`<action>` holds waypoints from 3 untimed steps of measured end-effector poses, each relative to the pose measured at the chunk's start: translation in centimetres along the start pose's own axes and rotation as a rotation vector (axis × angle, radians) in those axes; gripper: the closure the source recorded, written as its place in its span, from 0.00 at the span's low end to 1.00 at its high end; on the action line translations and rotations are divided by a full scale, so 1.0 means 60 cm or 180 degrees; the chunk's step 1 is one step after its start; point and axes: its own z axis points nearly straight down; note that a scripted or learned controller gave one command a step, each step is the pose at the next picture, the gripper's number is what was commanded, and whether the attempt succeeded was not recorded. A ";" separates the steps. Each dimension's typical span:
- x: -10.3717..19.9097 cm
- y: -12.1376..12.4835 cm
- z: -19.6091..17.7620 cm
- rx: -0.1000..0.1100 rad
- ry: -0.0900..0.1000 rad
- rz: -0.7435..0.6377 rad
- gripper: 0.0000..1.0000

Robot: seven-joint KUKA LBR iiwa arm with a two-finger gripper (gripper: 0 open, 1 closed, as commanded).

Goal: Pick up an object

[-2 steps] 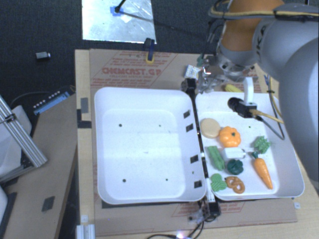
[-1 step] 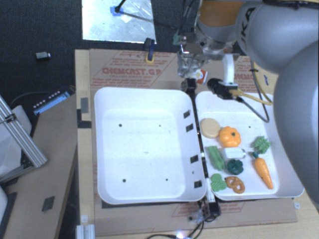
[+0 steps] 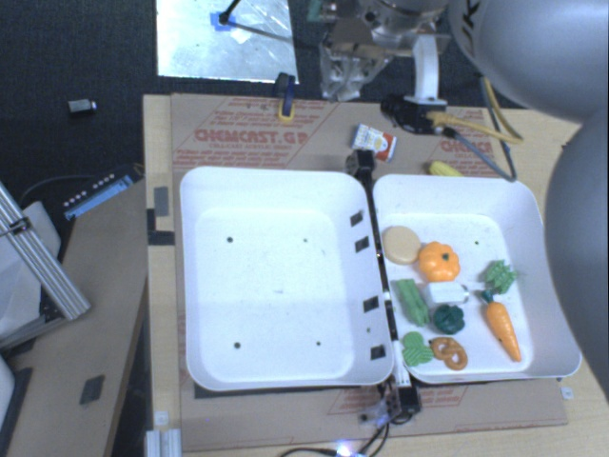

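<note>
Writing: red letters reading "CHEMCAST GP" are running across the brown board [image 3: 249,133] that is lying on the bench under both bins; the same red lettering is showing again, too cut off to read, along the board's near edge; black letters on the arm [image 3: 519,27] are partly showing at the top right, too cropped to read.
Bins: two shallow white bins are sitting side by side; the left bin [image 3: 205,255] and the right bin [image 3: 533,255] are touching along their inner walls, where small black clips are lining the seam.
Right bin contents: nine toy foods are lying in it; one tan bun [image 3: 401,245] is resting near the far inner corner; one orange pumpkin [image 3: 438,262] is sitting just beside it; one carrot [image 3: 501,328] is lying toward the near outer corner; one pretzel [image 3: 450,352] is sitting at the near edge; four green pieces and one white block [image 3: 447,293] are spread among them.
Outside the bins: one yellow banana [image 3: 443,169] is lying on the board at the right bin's far rim; one small white and red carton [image 3: 373,141] is sitting near the seam's far end.
Gripper: the gripper [image 3: 344,82] is hanging above the board's far edge, well apart from the foods; I cannot tell how its fingers are set, since the housing is blurring them.
</note>
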 end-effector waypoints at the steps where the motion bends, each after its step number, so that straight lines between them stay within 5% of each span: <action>1: 0.116 -0.003 0.209 0.0042 -0.0008 0.0005 1.00; 2: 0.145 -0.001 0.198 0.0028 -0.0008 0.0013 1.00; 3: 0.146 -0.016 -0.201 -0.0021 0.0007 0.0007 1.00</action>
